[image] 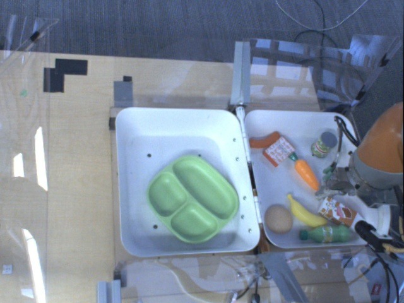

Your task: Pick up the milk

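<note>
Nearest us lies a green bottle (pixel 325 234) at the near edge of the right bin (pixel 273 124), and just beyond it, tilted on its side, sits the milk (pixel 339 211) — a small orange-and-white carton. Our hand (pixel 339 183) hangs just above the carton's far end; whether it is released or clenched we cannot tell. We judge the risks plain: the banana (pixel 304 211) and bottle crowd the carton, so a descent slightly off could nudge them, or pinch the slanted carton by a corner and let it slip.

No lettering can be made out; the print on the carton (pixel 339 212) and the can (pixel 323 145) is too small.
</note>
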`<state>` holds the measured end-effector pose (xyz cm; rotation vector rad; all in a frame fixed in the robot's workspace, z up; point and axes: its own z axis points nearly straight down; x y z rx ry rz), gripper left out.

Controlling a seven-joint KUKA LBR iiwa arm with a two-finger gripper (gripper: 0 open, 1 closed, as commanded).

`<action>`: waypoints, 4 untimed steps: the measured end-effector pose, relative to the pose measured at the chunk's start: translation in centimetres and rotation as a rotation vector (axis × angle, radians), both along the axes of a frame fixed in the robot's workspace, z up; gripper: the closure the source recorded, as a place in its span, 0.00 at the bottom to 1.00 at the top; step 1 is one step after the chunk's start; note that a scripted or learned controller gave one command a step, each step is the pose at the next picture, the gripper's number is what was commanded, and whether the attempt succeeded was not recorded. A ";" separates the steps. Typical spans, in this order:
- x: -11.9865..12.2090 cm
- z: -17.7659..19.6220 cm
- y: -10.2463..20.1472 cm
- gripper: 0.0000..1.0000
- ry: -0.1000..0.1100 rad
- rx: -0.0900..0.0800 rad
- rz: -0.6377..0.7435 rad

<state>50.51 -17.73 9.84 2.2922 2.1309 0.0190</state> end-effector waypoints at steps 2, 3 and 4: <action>-1.2 -1.0 -1.3 0.00 0.002 -0.001 0.108; -0.8 0.0 -1.2 1.00 -0.004 -0.001 0.109; 4.2 -1.0 -1.5 1.00 0.005 -0.005 0.053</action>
